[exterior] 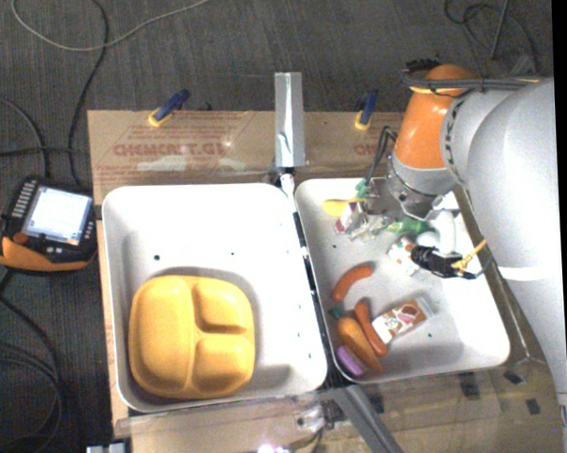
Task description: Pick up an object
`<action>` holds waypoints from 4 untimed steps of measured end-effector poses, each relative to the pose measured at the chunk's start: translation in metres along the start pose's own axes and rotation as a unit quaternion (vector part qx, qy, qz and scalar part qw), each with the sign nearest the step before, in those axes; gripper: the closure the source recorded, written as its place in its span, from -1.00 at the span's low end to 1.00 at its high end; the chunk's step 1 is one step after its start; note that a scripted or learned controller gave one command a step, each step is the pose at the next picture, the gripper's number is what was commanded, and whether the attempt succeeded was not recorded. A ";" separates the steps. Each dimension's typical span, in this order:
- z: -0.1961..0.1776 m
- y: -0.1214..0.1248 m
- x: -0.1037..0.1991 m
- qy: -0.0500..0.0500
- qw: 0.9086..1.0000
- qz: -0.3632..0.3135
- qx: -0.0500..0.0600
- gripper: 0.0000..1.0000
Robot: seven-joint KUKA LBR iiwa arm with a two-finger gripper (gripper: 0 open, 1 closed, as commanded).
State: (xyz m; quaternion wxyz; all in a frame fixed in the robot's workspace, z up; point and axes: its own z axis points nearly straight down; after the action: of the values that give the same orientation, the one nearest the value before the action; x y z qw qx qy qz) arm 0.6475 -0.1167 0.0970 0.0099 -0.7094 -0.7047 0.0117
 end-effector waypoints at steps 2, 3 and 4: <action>-0.020 0.011 -0.035 0.005 0.999 0.045 0.006 -1.00; 0.010 0.017 -0.069 0.002 0.999 0.039 -0.002 -1.00; 0.003 0.014 -0.073 -0.001 0.999 0.042 0.003 1.00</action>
State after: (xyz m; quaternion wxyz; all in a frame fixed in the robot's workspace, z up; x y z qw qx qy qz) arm 0.6610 -0.1899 0.0939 0.0105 -0.7384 -0.6741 0.0145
